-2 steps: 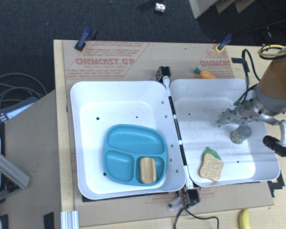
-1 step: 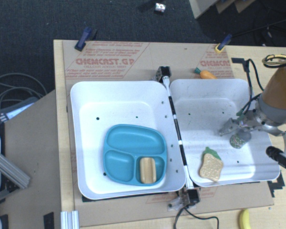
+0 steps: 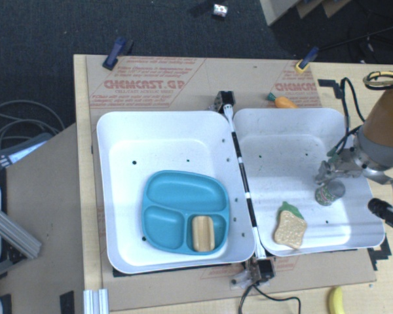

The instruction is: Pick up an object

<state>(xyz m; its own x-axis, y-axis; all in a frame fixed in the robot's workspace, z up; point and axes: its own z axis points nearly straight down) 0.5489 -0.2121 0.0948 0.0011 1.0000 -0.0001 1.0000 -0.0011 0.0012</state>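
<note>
On a cardboard-topped bench (image 3: 150, 84), the gripper (image 3: 329, 191) hovers low in the right bin (image 3: 275, 126), its grasp impossible to judge; the sandwich-like object (image 3: 290, 229) lies nearby, not yet lifted.

Right bin (image 3: 275, 126): back and middle floor bare, wide room to come down. Sandwich (image 3: 289, 229) near front wall, little room between it and rim. Gripper (image 3: 329, 191) and arm (image 3: 380, 133) block right side of this bin.

Left bin (image 3: 118, 175): blue tray (image 3: 183, 205) takes front middle. Bread (image 3: 202, 233) sits in tray's right pocket. Back and left floor bare. Wall between bins in way when crossing.
</note>
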